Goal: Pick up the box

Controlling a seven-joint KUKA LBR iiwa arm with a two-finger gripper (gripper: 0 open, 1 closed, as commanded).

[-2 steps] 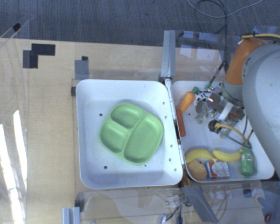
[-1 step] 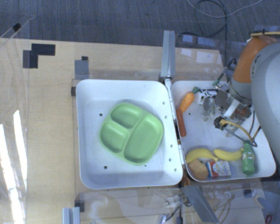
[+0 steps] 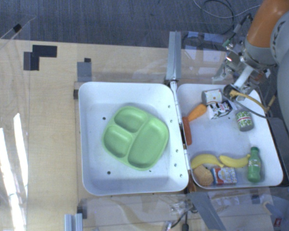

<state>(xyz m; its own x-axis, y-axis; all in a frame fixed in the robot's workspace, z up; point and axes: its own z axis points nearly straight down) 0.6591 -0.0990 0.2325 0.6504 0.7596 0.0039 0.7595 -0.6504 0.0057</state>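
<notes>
The box (image 3: 225, 175) is a small red and white carton lying flat near the front edge of the right bin (image 3: 265, 134), between a bread roll (image 3: 203, 176) and a green bottle (image 3: 253, 165). My gripper (image 3: 216, 103) hangs low over the far part of that bin, well behind the box and just right of an orange carrot (image 3: 197, 112). Its fingers stand open with nothing between them.
Two yellow bananas (image 3: 233, 160) lie just behind the box. A green-labelled can (image 3: 244, 120) rests right of the gripper. A red stick (image 3: 187, 131) lies along the right bin's left wall. The left bin (image 3: 91, 129) holds a green divided plate (image 3: 136, 137).
</notes>
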